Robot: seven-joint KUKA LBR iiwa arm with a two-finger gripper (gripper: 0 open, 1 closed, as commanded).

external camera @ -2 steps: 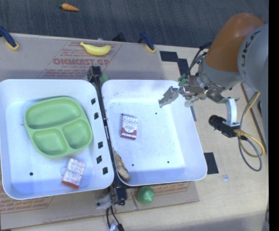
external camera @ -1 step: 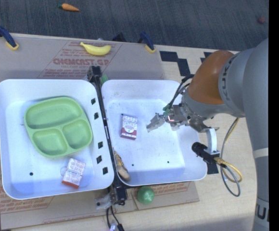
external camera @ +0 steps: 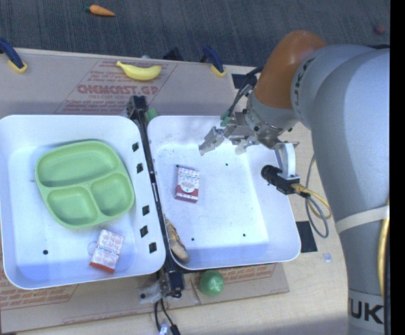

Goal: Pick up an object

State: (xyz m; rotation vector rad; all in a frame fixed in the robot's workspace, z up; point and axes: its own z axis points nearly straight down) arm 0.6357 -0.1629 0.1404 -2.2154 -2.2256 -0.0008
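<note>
Nothing is yet held: the hand, spread wide, is poised near the right bin's far edge, the small box untouched.

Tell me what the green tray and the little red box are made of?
The green tray looks like matte molded plastic, with smooth rounded compartments. The red box seems to be printed cardboard, flat-sided with sharp corners, though it is too small to be sure.

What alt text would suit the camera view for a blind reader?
A grey robot arm's gripper hovers over the right white bin, above a small red-and-white carton. The left white bin holds a green divided plastic tray and another carton.
</note>
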